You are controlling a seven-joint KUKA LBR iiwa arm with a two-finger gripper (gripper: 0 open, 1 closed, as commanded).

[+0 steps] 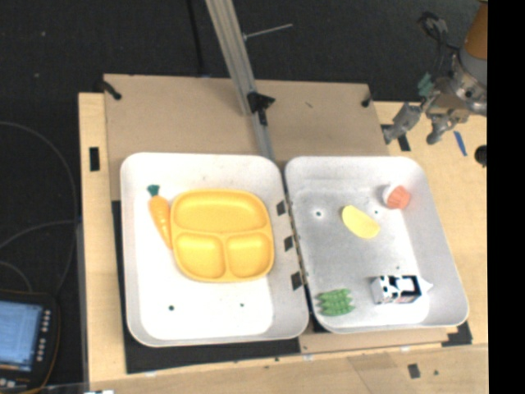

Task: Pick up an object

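1. The gripper (425, 129) hangs above the bench beyond the right bin's (435, 220) far right corner, its 2 fingers spread apart with nothing between them.
2. In the right bin lie a yellow piece (360, 222), an orange-red piece (397, 196), a green piece (335, 303) and a black-and-white carton (395, 288).
3. The left bin (143, 302) holds a yellow divided tray (221, 235) with a toy carrot (158, 215) touching its left side.
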